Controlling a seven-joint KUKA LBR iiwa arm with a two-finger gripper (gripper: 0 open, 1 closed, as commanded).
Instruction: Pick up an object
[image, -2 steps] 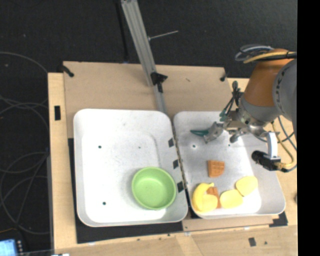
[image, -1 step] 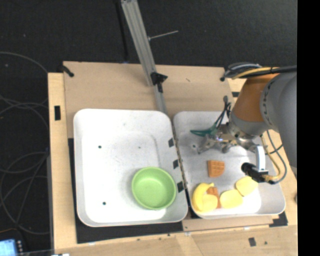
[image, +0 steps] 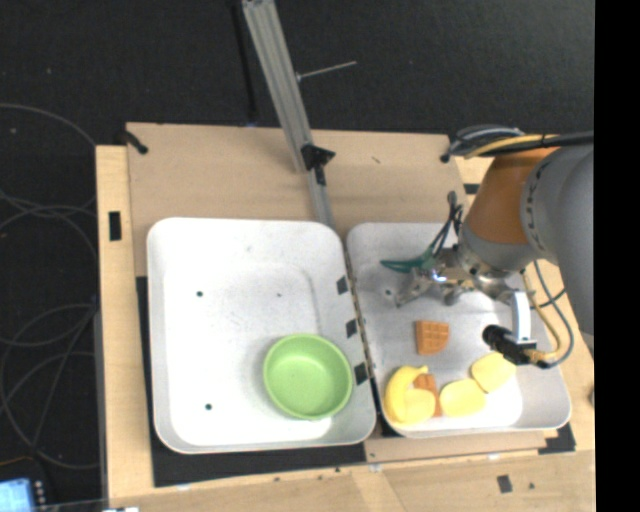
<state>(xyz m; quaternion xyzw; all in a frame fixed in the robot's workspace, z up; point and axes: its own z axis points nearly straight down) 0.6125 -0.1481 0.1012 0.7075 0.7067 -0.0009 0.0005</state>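
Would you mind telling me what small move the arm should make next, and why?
Probably shift the gripper toward the orange block and lower it there: the gripper hangs over bare floor of the right bin with nothing seen between its fingers, and that block lies apart from the yellow pieces.

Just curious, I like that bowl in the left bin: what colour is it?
Light green, plain, no pattern. The bowl shows clearly in the camera view.
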